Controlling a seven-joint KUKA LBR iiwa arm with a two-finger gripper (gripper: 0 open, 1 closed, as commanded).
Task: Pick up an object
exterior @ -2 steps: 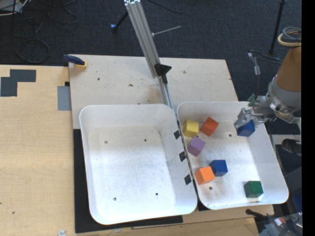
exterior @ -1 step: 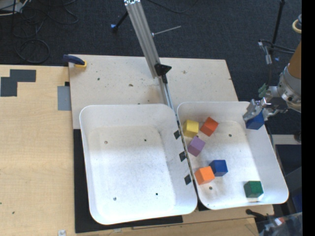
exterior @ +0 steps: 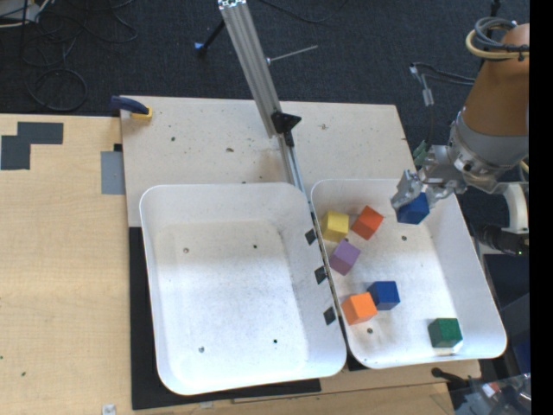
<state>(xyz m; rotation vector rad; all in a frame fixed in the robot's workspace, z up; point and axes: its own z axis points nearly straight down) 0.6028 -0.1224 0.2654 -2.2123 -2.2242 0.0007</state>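
Arm comes in from the right, over the right bin's [exterior: 479, 258] upper part. Jaws [exterior: 413, 199] look clenched on a blue cube [exterior: 415, 209]. The cube sits directly below and between the finger tips, tilted, and seems lifted off the bin floor, tho height is hard to judge from this angle. So the pick looks done or nearly so; what's left is probably a straight lift.

Room: the bin's top rim is just behind the jaws, its right wall is near, the floor under the cube is bare. Nearest neighbours are the orange cube [exterior: 367, 222] and yellow cube [exterior: 336, 225], off to the left, apart from the jaws. Purple cube [exterior: 345, 256], a 2nd orange cube [exterior: 359, 307], a 2nd blue cube [exterior: 384, 295] and a green cube [exterior: 445, 332] lie lower down, well apart. Left bin [exterior: 164, 318] is across the divider. Risk: a corner grip on a tilted cube may slip.
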